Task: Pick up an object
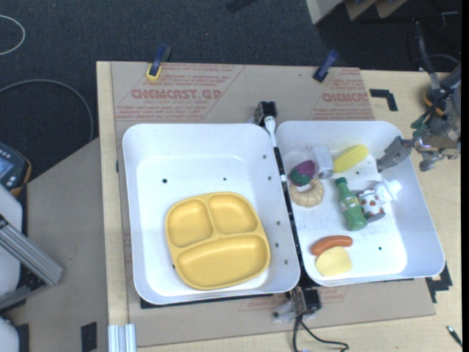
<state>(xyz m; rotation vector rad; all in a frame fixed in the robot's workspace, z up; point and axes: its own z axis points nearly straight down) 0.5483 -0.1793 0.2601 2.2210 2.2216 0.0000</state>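
Observation:
The right bin (418, 218) holds several small objects: a yellow corn cob (350, 158), a purple piece (302, 171) on a beige ring (308, 193), a green bottle (351, 205), a white and red toy (376, 200), an orange sausage (332, 244) and a yellow lump (334, 262). My gripper (408, 158) hovers over the bin's far right rim, just right of the corn cob. It is open, with nothing between its fingers.
The left bin (146, 160) holds a yellow divided plate (216, 239). Clamps (155, 63) pin the cardboard sheet at the back. A black hinge strip (282, 189) runs between the bins.

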